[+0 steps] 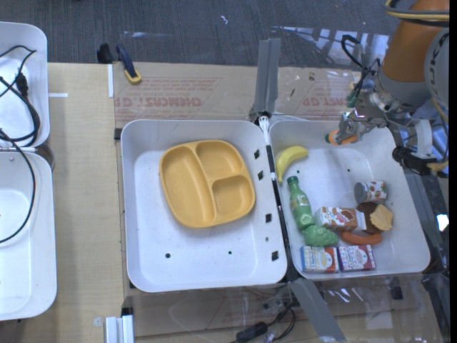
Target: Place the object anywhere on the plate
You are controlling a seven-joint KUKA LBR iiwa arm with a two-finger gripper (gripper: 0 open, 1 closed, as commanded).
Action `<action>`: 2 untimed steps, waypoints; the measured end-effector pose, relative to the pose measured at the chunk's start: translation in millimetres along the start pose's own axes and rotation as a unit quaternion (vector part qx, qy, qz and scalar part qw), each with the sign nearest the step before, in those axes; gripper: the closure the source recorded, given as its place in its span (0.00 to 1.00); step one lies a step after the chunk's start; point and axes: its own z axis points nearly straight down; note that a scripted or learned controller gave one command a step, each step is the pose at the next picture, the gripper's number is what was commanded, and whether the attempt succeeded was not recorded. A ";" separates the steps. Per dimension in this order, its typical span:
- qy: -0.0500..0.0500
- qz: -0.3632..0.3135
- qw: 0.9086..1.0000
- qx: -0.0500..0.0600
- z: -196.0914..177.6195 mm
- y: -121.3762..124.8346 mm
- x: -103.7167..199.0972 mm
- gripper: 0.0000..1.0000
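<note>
Where the cardboard sheet (178, 91) shows behind the bins, it carries red block lettering that lies upside down from this camera; I cannot read it with any confidence. The packets in the right bin (421, 259) have printed faces too, but the print is too small to make out. My gripper (346, 133) hangs over the far edge of that right bin, near its back wall. Whether it is spread or pressed together I cannot tell, because the wrist and cables crowd it. A small orange piece (333, 137) sits right at its tip, touching or just beside it, and I cannot say that I am holding it. It is bright orange, stubby and partly hidden by the gripper, so its shape stays unclear. The plate (207, 183) is yellow, rounded at the corners and split into three compartments, and it lies flat in the left bin (143, 213), well apart from my gripper. In the right bin with me lie a banana (289, 157) near the dividing wall, a green bottle (299, 202) on its side just below it, a small can (370, 190), a brown round thing (375, 216), a reddish sausage (360, 237), and two little cartons (338, 258) side by side at the near edge.
</note>
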 end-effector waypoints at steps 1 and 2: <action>0.000 -0.063 0.998 -0.007 -37.4 8.0 95.9 1.00; -0.009 -0.190 0.982 0.004 -4.5 -28.8 181.9 1.00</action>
